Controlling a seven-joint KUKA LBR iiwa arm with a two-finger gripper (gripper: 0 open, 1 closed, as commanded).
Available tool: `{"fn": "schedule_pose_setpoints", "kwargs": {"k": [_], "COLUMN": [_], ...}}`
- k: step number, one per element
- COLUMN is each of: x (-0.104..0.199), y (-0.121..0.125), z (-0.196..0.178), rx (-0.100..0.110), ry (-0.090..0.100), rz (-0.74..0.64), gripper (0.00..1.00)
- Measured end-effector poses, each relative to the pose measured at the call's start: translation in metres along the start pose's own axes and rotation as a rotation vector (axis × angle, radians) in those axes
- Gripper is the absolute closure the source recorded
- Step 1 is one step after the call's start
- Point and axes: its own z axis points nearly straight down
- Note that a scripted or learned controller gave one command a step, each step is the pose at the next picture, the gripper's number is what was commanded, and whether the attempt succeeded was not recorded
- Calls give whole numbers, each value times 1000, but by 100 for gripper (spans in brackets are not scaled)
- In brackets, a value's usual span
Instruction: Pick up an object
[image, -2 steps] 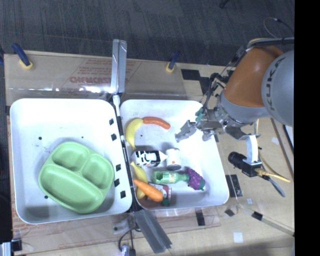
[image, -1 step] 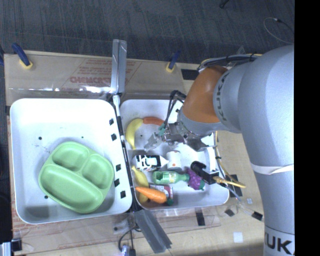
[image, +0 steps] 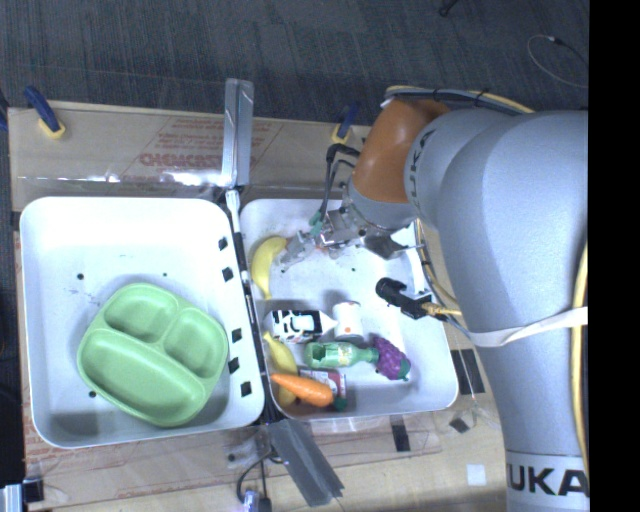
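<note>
My gripper (image: 298, 247) hangs low over the back of the right bin (image: 432, 372), its tip just right of the upper end of a yellow banana (image: 262, 265). Nothing shows in its grasp. In front of it lie a black-and-white cow-patterned toy (image: 296, 323), a small white cup (image: 347, 319), a green bottle (image: 340, 353) on its side, a purple grape bunch (image: 392, 359), an orange carrot (image: 301, 389) and a second banana (image: 279, 357) along the bin's left wall.
The left bin (image: 50, 240) holds a green divided plate (image: 152, 352) in its front half. The grey arm (image: 500, 220) covers the right bin's back right corner and right side. A metal divider (image: 237, 130) runs between the bins.
</note>
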Motion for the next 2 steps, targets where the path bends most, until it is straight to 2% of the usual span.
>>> {"fn": "schedule_pose_setpoints", "kwargs": {"k": [1, 2], "x": [1, -27], "y": [1, -35], "z": [-11, 5], "rx": [0, 1], "ry": [0, 0], "rz": [-6, -44], "gripper": [100, 100]}}
